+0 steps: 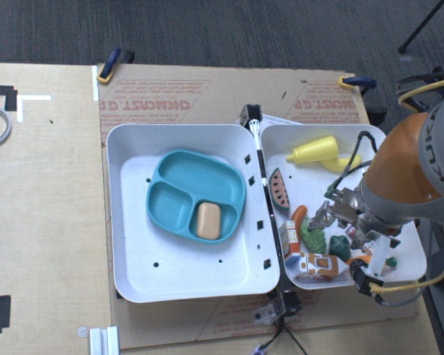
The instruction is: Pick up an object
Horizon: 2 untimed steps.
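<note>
Over the right bin (pixel 407 268), the jaws (pixel 339 231) sit low among green toys (pixel 313 239); whether they grip anything I cannot tell. Nothing looks lifted yet. Far-left lies a yellow bottle (pixel 313 151); the left bin (pixel 126 220) holds a blue tray (pixel 174 198).

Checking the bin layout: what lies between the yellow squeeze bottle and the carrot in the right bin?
In the camera view, bare white floor separates yellow bottle from carrot.

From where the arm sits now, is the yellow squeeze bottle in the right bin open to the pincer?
Probably yes. The yellow bottle lies alone at the far end of the right bin, nothing on top of it. The pincer hovers over the toy clutter nearer the camera.
</note>
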{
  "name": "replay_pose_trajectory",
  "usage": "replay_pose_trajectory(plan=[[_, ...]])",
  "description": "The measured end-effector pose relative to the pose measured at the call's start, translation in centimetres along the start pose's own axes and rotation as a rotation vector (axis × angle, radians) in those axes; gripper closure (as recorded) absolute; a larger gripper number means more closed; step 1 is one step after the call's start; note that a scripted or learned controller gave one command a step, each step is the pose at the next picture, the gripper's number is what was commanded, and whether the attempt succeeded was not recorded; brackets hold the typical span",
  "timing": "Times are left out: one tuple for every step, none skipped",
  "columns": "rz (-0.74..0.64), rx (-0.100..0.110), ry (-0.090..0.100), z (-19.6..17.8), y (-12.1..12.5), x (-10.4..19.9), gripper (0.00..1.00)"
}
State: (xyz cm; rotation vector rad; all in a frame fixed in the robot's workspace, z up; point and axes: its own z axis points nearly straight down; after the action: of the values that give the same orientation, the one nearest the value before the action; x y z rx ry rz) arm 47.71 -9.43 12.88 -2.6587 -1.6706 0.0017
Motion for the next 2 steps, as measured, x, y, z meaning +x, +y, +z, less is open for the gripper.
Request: replay_pose_trajectory(plan=[[0.091, -0.002, 0.0, -6.3, 1.5, 5.2, 0.0], [-0.185, -0.001, -0.001, -6.3, -1.9, 8.3, 0.0]])
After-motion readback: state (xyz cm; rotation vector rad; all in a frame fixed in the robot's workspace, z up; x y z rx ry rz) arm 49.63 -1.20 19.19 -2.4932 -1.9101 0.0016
